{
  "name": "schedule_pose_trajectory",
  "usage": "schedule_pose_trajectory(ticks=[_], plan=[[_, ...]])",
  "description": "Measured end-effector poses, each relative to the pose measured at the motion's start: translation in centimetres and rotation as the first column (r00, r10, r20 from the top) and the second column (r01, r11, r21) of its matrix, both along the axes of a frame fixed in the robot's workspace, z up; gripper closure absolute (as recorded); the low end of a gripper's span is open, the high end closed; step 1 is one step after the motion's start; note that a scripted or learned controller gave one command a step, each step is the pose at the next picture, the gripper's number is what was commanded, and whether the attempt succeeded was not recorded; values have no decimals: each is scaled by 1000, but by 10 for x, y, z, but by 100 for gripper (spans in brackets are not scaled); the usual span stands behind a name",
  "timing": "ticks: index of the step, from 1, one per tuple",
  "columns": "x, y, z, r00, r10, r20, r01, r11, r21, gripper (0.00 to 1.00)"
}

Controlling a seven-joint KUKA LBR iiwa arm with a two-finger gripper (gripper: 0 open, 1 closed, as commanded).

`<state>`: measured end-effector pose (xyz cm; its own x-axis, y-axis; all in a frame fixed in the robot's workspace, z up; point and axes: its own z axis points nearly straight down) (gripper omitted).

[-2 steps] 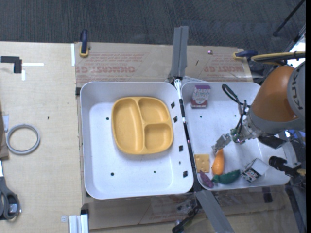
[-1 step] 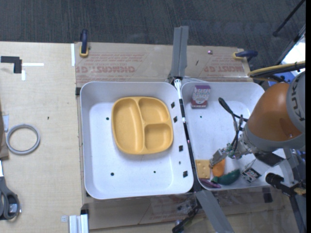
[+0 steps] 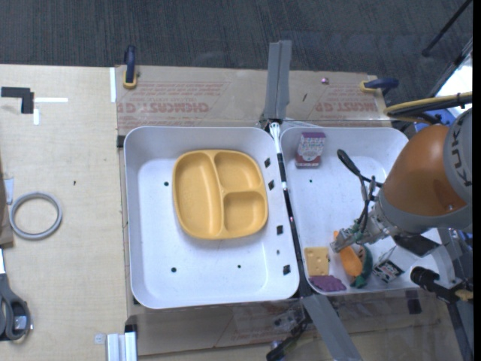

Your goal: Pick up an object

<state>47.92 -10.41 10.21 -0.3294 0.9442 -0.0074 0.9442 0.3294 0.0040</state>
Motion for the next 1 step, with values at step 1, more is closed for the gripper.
schedule_pose_trajectory(ticks=[1], plan=[[-1,-40,123,1000,-2,-6,3,1000,4,100]])
